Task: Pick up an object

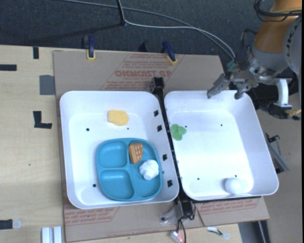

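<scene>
two shallow white bins sit side by side, the left bin and the right bin. the grey arm reaches in at the upper right, its gripper above the right bin's far rim, fingers spread with nothing between them. a blue divided tray in the left bin carries a waffle-like piece and a white lump. a yellow piece lies beyond the tray. in the right bin, a white ball sits near the front wall and a small green object by the left wall.
</scene>
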`<state>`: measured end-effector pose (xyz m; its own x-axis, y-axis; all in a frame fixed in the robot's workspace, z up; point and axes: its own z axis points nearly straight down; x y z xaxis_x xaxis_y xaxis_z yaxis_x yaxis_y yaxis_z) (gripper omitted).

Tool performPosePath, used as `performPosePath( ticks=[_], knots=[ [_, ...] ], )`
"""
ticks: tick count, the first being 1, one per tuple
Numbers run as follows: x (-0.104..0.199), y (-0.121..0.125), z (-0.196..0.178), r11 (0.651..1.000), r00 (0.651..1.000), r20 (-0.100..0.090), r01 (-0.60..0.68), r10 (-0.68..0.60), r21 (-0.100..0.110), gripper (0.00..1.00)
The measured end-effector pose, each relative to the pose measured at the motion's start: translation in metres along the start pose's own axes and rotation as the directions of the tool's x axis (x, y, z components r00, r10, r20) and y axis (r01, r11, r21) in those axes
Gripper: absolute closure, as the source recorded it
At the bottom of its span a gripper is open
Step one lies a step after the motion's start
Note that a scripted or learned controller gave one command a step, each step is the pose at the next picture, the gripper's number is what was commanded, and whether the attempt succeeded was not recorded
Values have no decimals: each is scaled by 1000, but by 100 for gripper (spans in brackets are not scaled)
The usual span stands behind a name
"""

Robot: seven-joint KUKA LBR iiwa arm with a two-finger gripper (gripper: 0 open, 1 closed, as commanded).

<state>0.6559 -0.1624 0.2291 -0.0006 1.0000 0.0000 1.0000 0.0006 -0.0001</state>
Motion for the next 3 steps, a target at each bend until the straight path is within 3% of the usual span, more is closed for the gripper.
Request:
performPosePath(
  ticks=[1, 2, 3],
  knots=[
    [9, 10, 95, 1000, 1000, -2, -24, 24, 9, 0],
    [50, -53, 46, 1000, 1000, -1, 2, -2, -3, 0],
    [88, -116, 44, 1000, 1000, -1, 1, -1, 1, 0]
  ],
)
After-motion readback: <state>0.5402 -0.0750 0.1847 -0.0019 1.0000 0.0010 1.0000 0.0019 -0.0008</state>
